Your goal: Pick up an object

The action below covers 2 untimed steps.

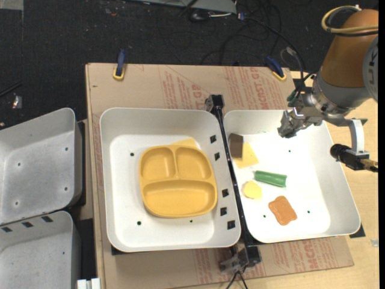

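Cardboard-topped bench (180,83): claw (289,127) over right bin (337,215) (far edge).

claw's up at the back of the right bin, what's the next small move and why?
Probably slide the claw forward and left, over the green stick-shaped piece, then descend. It hovers near the right white bin's rear wall with no object beneath it; the green piece lies apart from its neighbours.

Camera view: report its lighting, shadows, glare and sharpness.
Camera view: soft, even light; faint shadows under the yellow three-compartment plastic plate and green stick; mild sheen on the left white bin's rim; the tool looks dark and slightly soft.
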Tool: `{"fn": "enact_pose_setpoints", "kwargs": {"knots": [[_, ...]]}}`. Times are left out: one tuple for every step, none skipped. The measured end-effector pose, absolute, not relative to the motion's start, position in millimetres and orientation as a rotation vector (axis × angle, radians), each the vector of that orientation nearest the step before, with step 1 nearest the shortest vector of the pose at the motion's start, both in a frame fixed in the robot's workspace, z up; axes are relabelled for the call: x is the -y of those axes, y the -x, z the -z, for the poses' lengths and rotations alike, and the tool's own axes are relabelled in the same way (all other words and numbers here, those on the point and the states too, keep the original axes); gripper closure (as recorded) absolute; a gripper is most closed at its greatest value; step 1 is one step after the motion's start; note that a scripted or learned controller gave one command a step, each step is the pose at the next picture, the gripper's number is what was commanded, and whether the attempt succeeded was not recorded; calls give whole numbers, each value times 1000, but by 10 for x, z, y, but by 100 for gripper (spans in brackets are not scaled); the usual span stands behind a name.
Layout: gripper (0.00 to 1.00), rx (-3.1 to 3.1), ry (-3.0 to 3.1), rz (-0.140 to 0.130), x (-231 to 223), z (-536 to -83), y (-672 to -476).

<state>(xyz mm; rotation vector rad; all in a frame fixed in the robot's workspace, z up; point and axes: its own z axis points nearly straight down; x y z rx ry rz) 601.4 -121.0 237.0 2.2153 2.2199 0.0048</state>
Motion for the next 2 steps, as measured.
{"fn": "enact_pose_setpoints", "kwargs": {"knots": [[100, -2229, -2216, 0, 802, -2321, -5867], [100, -2231, -2216, 2, 300, -2208, -5704]]}}
